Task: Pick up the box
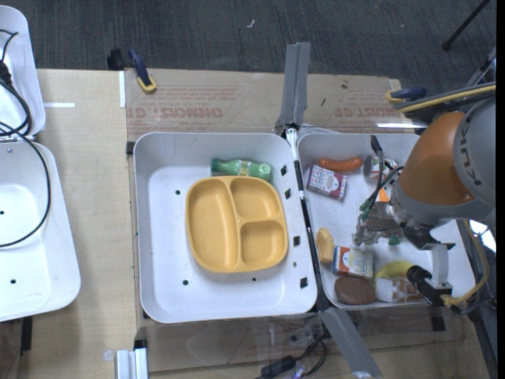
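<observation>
Right bin (347, 150), claw (371, 234) seemingly just above box (354, 261).

Small box (353, 261), perhaps orange-ended, lying flat in right bin (347, 152)

Right bin (345, 150): its right-hand wall and far right floor lie hidden beneath the orange band (432, 164) of the arm. Claw (369, 235), left of the band — whether its fingers stand apart or closed cannot be told. Small box (354, 262), just below the claw: print too small to read. Yellow item (394, 271), right of the box, is partly covered by a black part of the arm. Green bottle (241, 168) in the left bin: lower edge hidden behind the yellow tray (236, 223). White tub (31, 235), left of the desk (87, 117) — cut off by the frame's edge.
</observation>
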You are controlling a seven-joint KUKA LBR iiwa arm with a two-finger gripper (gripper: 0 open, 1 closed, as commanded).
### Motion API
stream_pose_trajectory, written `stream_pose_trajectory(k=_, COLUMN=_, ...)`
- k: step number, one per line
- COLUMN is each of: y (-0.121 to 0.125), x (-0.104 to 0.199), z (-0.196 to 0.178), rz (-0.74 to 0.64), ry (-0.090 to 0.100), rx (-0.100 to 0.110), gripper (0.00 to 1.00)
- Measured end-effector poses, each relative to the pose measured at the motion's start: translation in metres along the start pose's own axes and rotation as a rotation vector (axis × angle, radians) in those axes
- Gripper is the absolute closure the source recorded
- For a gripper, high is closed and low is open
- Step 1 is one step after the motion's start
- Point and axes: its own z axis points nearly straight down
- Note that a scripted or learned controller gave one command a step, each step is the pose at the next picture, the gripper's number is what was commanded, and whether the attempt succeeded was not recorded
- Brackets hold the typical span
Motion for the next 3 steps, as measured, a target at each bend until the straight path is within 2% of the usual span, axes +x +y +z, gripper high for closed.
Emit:
stream_pose_trajectory(k=1, y=0.0, x=0.0, z=0.0, rz=0.0, ry=0.0, rx=0.0, gripper=0.0)
stream_pose_trajectory(k=2, y=-0.032, x=0.007, z=0.006, rz=0.339, ry=0.002, rx=-0.009, gripper=0.0)
stream_pose_trajectory(k=3, y=-0.032, x=0.006, z=-0.002, rz=0.342, ry=0.002, rx=-0.007, gripper=1.0)
